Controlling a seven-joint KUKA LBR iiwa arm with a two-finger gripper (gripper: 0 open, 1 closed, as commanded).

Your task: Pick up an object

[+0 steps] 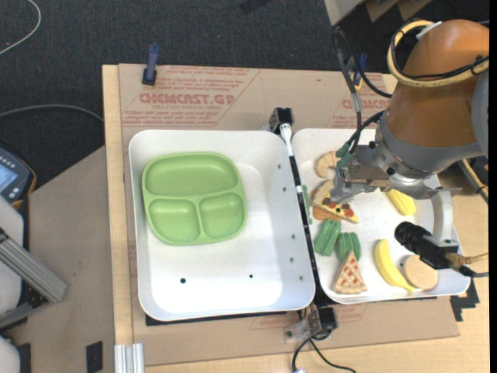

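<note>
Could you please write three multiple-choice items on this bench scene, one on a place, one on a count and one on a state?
1. Where does the green tray lie?
A. In the left bin
B. In the right bin
C. On the floor

2. How many compartments does the green tray have?
A. Two
B. Three
C. Five

3. Where is the gripper now?
A. Over the green tray
B. Low in the right bin, over the toy food
C. Outside both bins

Answers: 1 A, the tray rests on the floor of the left bin. 2 B, one long compartment above two smaller ones. 3 B, the gripper sits just above the pizza slice near the divider.
</note>
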